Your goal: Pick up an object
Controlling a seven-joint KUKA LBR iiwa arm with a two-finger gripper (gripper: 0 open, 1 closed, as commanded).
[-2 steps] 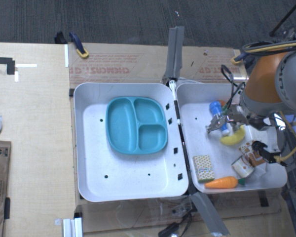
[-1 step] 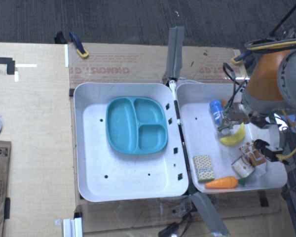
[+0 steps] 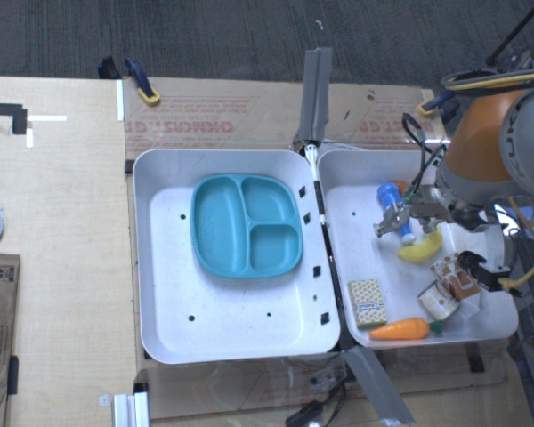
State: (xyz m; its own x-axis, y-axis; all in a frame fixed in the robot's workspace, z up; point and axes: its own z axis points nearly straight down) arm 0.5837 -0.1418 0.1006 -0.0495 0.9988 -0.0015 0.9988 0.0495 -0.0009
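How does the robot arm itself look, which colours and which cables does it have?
The arm is grey and rounded, with a broad orange band above the wrist. Black and yellow cables loop over its top. The gripper is small, of silver-grey metal, with thin dark wires running back to the wrist.

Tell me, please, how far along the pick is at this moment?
Done: the gripper has reached the right bin, beside the blue object and banana. In hand: nothing visibly held. Left: grasp and lift; carrot and sponge lie untouched.
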